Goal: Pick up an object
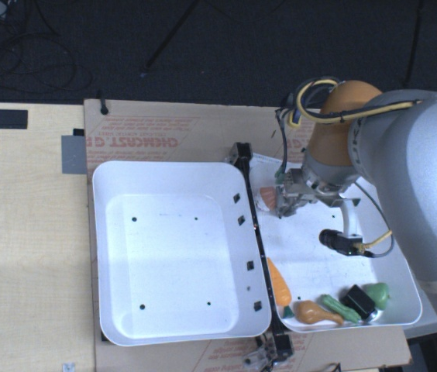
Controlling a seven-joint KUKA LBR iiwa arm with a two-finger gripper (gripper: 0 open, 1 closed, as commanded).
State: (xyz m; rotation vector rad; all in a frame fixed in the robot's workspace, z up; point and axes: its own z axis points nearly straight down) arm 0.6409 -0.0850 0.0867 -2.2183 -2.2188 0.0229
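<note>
Pinkish object (pixel 268 198) lies at right bin's (pixel 404 316) upper left, just beside the divider — pincer (pixel 287 204) low, right beside it; can't tell its state. Looks like the approach-to-grasp step. Next: settle over it, clamp, lift straight — orange carrot (pixel 279 283) stays well apart.

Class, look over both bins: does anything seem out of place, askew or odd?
Nothing looks spilled or damaged. The toys are bunched in the right bin's near corner, with the orange carrot lying against the divider wall.
</note>
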